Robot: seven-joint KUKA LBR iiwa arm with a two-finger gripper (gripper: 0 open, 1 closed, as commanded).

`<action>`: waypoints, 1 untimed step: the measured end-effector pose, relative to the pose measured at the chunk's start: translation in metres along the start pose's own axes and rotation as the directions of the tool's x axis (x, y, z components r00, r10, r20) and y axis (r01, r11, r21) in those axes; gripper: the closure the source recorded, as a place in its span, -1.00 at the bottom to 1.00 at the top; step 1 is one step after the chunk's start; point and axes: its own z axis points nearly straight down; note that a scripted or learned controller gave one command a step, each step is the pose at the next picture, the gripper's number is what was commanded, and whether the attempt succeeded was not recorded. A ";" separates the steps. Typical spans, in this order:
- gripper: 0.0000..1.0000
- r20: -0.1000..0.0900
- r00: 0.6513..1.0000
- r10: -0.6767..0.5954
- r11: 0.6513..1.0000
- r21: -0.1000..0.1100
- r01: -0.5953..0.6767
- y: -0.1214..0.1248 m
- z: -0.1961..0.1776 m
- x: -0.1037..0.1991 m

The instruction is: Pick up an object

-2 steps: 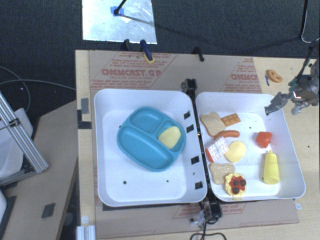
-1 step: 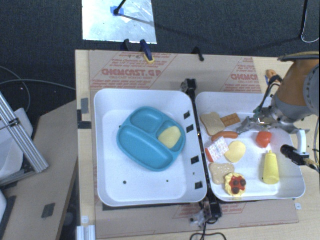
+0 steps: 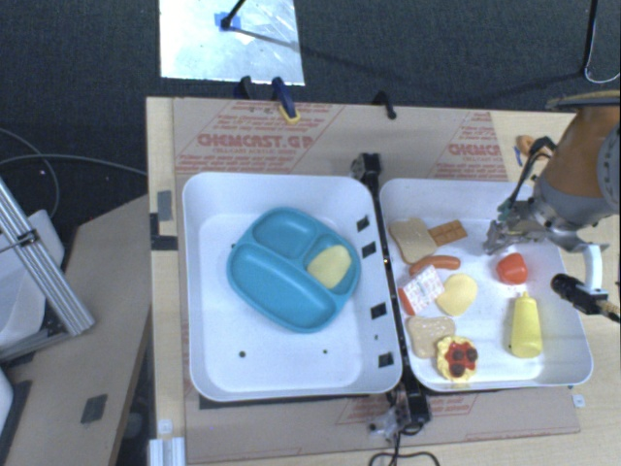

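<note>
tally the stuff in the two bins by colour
Blue: 1, divided plate
Yellow: 4, piece on plate, round piece, bottle, red-topped tart
Tan/brown: 3, toast, cracker, bread
Red/orange: 3, tomato, sausage, packet
Total: 11

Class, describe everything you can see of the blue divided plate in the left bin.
The blue divided plastic plate is a rounded, glossy-looking tray with three compartments split by raised ridges. It lies flat, turned at a slant, near the middle of the left white bin. A pale yellow rounded food piece sits in its right compartment.
</note>
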 end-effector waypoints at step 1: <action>1.00 -0.001 1.000 0.000 1.000 0.003 0.000 0.005 0.012 -0.001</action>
